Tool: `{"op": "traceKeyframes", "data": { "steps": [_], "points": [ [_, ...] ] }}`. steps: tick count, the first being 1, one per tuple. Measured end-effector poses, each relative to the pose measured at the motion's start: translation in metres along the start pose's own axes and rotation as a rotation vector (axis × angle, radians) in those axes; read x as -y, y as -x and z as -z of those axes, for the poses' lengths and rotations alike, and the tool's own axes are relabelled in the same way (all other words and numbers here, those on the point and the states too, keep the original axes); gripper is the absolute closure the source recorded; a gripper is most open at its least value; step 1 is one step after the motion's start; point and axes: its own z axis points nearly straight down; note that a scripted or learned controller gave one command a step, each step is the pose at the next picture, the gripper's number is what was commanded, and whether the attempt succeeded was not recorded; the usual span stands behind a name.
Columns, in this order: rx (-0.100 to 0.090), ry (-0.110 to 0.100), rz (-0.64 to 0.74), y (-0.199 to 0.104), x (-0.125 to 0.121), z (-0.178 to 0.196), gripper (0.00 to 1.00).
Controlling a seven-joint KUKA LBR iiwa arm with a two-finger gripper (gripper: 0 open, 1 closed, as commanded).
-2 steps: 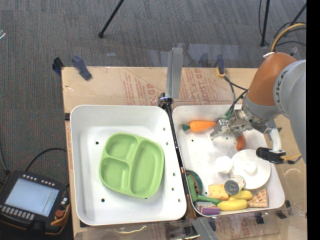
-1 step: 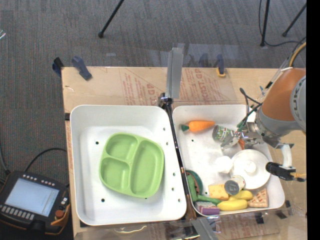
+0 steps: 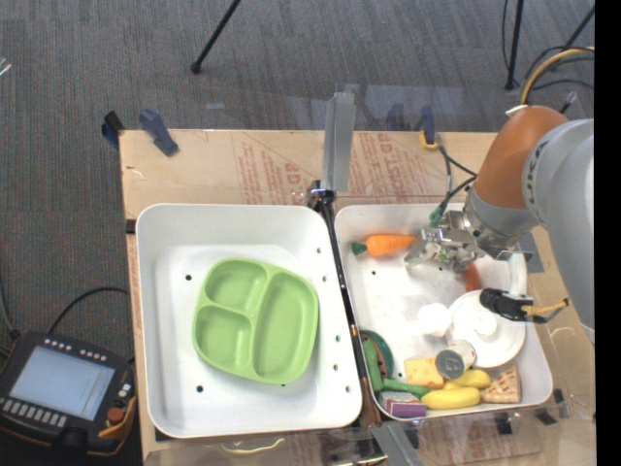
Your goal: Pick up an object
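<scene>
A carrot is lying on its side near the back wall of the right bin, green end toward the divider, and it is being treated here as the likeliest candidate for the pick, since it is sitting apart from the other items with bare floor around it. The tool is being held low just beside the carrot's orange tip, on its right; nothing is seen between its metal parts, and whether it is spread or pressed together cannot be told from this slanted view. The grey arm is reaching in from the right, which is probably why the back of that bin is being worked. Other items are being left crowded in the front corner: a banana, a cheese wedge, a small can and a white plate; tight packing there is judged to make a clean grasp harder. In the left bin, a green divided tray is lying flat. Both bins are resting on the desk.
</scene>
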Motion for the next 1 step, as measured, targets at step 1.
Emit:
{"op": "traceKeyframes", "data": {
  "steps": [1],
  "points": [
    [0.011,-0.005,-0.147,-0.0504,-0.0012,-0.0004,0.0]
  ]
}}
